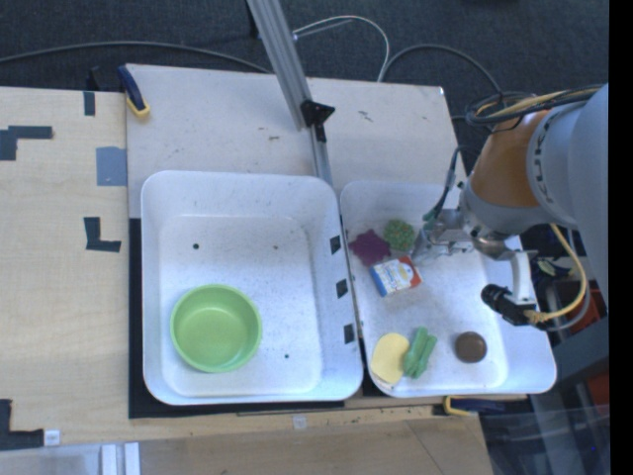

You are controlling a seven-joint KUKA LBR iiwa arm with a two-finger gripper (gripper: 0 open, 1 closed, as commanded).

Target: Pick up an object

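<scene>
In the right bin (524, 364) lie a purple piece (369, 246), a green broccoli-like piece (399, 234), a small blue, white and red carton (396, 276), a yellow piece (390, 356), a green pod (419, 352) and a brown ball (470, 346). My gripper (441, 237) hangs low over the upper part of this bin, just right of the broccoli and above the carton. Nothing shows between its fingers.
The left bin (237, 216) holds a lime green bowl (216, 327) at its lower left. A metal pole (285, 52) slants across the bench behind the bins. Cables trail from the arm at the right edge.
</scene>
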